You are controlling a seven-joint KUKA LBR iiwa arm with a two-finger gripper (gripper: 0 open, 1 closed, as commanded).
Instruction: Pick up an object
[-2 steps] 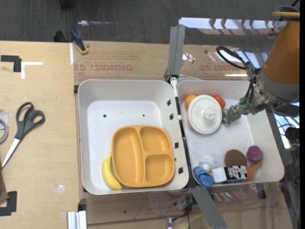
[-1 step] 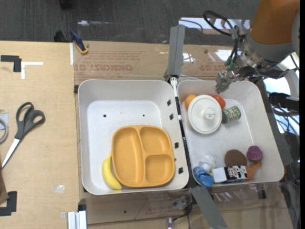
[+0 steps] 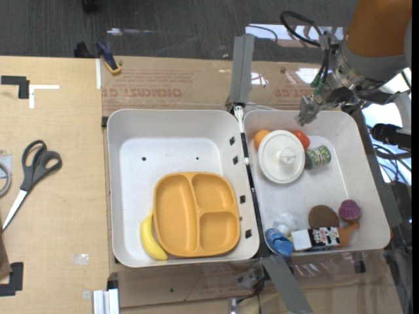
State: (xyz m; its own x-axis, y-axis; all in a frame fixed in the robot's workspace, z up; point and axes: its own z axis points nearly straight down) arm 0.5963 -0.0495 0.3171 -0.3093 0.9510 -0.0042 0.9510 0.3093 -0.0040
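My gripper [image 3: 308, 114] hangs over the back edge of the right bin [image 3: 364, 175], with nothing visible between its fingers. Just in front of it lie a white round lid [image 3: 282, 156], an orange ball [image 3: 262, 137], a red-orange piece [image 3: 300, 138] and a small green can [image 3: 319, 156]. Along the bin's front sit a brown disc [image 3: 322, 216], a purple cupcake-shaped toy [image 3: 349, 210], a black-and-white box [image 3: 317, 238] and a blue-capped clear bottle [image 3: 281, 235]. The left bin [image 3: 131, 175] holds a yellow divided plate [image 3: 196, 213] with a banana [image 3: 150, 239] partly under it.
Scissors [image 3: 33, 169] lie on the wooden bench at the far left. A grey bracket [image 3: 241, 70] stands behind the seam between the bins. Cables [image 3: 308, 28] hang beside the arm at the back right.
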